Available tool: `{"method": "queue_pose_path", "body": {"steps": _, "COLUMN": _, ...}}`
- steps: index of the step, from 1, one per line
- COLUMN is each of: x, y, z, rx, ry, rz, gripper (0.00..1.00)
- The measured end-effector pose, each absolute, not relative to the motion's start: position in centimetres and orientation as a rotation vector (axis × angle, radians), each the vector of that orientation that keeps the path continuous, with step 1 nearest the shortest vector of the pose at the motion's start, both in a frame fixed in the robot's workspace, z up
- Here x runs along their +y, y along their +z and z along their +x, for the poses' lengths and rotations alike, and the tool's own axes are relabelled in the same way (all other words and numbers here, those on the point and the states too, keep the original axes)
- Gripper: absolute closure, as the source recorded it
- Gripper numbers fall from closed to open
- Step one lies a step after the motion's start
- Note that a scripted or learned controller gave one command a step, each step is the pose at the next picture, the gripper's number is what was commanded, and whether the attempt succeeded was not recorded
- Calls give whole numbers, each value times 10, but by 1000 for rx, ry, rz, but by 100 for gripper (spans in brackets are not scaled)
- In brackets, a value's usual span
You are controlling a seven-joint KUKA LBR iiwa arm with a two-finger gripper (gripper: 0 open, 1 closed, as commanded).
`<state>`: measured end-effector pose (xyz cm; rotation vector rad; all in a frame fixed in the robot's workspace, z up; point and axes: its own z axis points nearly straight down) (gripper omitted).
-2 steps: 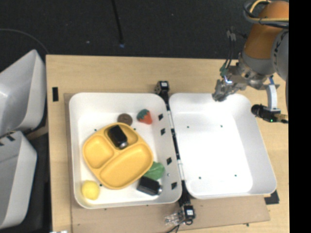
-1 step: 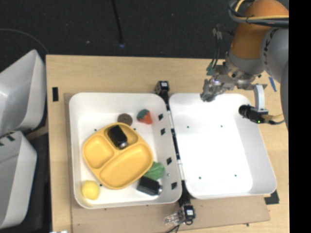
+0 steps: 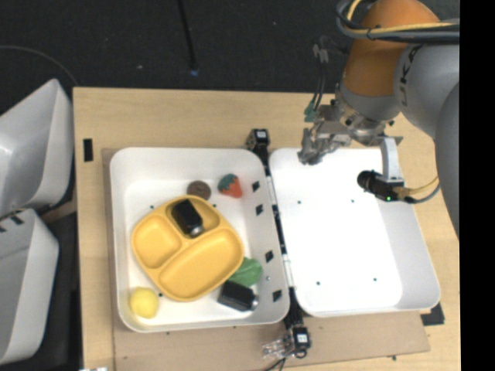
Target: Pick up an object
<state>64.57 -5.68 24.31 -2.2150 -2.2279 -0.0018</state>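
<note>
Camera view: the tool (image 3: 311,154) hangs over the far left corner of the right bin (image 3: 402,280), below the orange band (image 3: 379,41); whether it is released or clenched cannot be told (nothing is seen in its grip). The left bin (image 3: 124,178) on the table (image 3: 193,118) holds the objects: a yellow divided plate (image 3: 189,261) with a black item (image 3: 187,217) lying in its far compartment, a yellow ball (image 3: 143,303) near its front left, a brown round piece (image 3: 199,188) and a red strawberry-like piece (image 3: 229,185) behind it, a green piece (image 3: 249,270) and a black block (image 3: 237,296) at its right front.
</note>
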Motion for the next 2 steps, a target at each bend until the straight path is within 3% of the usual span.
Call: {"method": "queue_pose_path", "body": {"steps": 2, "x": 50, "y": 256, "z": 613, "rx": -2229, "ry": -2, "rz": -2212, "gripper": 100}}
